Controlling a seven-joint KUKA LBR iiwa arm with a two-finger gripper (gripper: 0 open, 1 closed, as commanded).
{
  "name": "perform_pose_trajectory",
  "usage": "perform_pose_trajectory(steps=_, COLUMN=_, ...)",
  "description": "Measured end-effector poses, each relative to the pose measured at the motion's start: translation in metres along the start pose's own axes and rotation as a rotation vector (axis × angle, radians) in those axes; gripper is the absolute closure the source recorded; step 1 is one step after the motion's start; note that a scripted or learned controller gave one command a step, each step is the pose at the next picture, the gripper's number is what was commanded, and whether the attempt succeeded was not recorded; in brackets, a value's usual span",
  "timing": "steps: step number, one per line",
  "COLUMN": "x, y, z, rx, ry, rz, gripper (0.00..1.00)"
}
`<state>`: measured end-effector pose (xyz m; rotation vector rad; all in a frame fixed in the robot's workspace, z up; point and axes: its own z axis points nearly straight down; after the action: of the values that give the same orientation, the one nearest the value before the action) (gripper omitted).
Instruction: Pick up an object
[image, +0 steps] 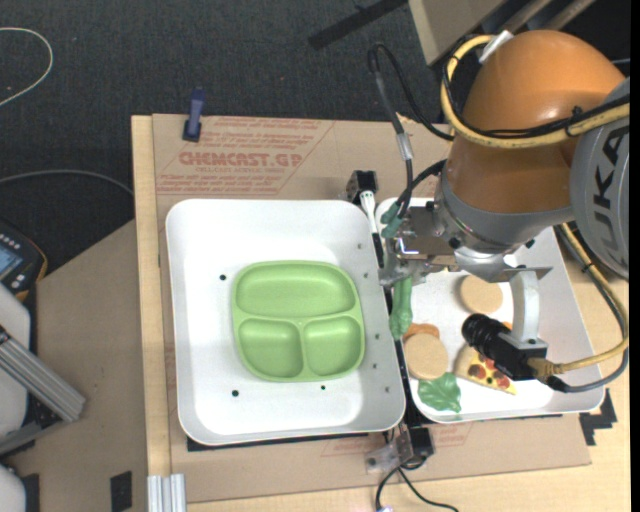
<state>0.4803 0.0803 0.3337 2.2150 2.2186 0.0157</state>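
Toy food lies in the right bin (565, 312), which sits in the right half of the frame under the grey and orange arm. A long green leafy piece (402, 310) runs along that bin's left wall, just below the gripper (400, 262). The gripper hangs over the upper left corner of the bin, and from where I stand I cannot tell whether its grip is spread or closed, nor whether it touches the leafy piece. Just right of the leafy piece's lower end lies a round tan disc (428, 352), with a paler disc (482, 297) further up and to the right. A pizza slice (487, 374) and a second green leaf (440, 392) lie near the bin's lower edge. The left bin (200, 300), mid-frame, holds a green divided plate (297, 320) lying flat. Both bins rest on a cardboard sheet (240, 160) with red print, and a small blue thing (193, 115) lies at its upper left corner.
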Motion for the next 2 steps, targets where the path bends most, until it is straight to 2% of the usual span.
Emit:
perform_pose_trajectory(steps=1, x=-0.007, y=0.001, z=-0.0898, rx=-0.001, ry=0.0, rz=0.0, gripper=1.0)
perform_pose_trajectory(steps=2, x=-0.0059, y=0.0009, z=-0.0948, rx=0.007, ry=-0.003, rz=0.0, gripper=1.0)
